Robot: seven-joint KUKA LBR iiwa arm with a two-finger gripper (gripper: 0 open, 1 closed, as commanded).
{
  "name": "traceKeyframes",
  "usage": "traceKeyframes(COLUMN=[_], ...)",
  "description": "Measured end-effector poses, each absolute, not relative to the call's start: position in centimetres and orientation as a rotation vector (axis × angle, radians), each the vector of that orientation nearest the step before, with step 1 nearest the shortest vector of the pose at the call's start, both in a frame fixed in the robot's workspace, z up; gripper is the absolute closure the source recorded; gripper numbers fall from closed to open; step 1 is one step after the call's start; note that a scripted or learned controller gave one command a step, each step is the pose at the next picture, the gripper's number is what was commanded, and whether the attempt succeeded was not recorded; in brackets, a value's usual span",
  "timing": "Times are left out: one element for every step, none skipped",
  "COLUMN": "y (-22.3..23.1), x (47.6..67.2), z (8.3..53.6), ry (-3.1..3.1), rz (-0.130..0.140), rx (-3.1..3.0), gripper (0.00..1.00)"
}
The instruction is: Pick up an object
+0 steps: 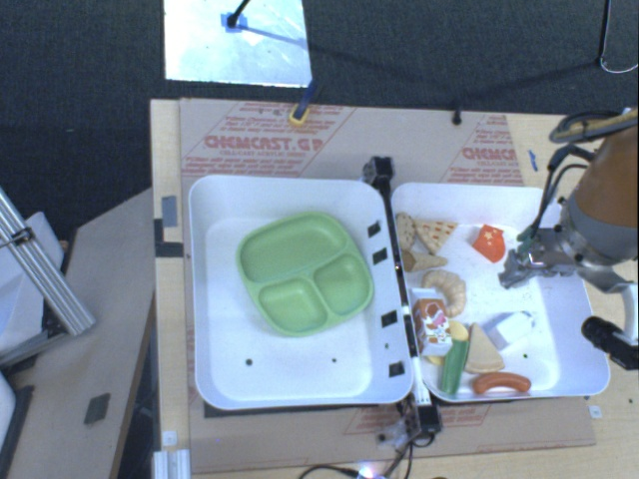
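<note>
The right bin (559, 208) holds several toy foods: an orange-red piece (488, 241), a tan waffle wedge (435, 234), a shrimp-like piece (446, 289), a small printed packet (432, 324), a green cucumber (454, 365), a beige slice (485, 352) and a red sausage (501, 383). My gripper (523, 267) hangs over the right half of this bin, just right of the orange-red piece and above a pale flat piece (511, 323). Nothing shows between its tips.
The left bin (215, 367) holds a green divided plate (305, 270). A black clipped divider (391, 287) runs between the bins. The arm (609, 198) comes in from the right. A metal frame (35, 272) stands at the far left.
</note>
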State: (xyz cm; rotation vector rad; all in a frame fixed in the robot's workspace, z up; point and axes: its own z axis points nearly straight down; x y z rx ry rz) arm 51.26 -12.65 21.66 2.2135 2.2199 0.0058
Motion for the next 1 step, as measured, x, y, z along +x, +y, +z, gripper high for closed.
traceKeyframes(y=[-12.67], x=[51.36], z=[22.47], ry=[2.224], rz=[0.003], rx=[2.215], gripper=[1.0])
